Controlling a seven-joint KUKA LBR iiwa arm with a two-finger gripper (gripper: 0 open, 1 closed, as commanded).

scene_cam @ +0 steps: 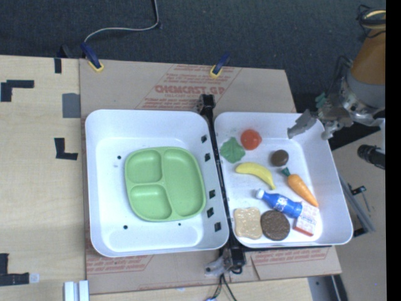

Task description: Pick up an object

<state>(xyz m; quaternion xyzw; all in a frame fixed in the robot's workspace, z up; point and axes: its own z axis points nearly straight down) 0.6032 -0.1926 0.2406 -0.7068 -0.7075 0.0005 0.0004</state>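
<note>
One banana (256, 174) lies in the right bin (332, 187), long axis running up-left to down-right, just left of one carrot (302, 189) on a parallel slant. Gripper (311, 123) over bin's upper-right rim; fingers' state unreadable.

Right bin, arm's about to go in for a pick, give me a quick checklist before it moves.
1. Objects within the right bin: ok, all lie inside.
2. Tomato free of neighbours: ok, stands apart.
3. Carrot free: not ok, bottle lies close beside it.
4. Gripper over the bin: ok, at its upper right corner.
5. Finger state: cannot tell.
6. Gripper carrying nothing: cannot tell.
</note>
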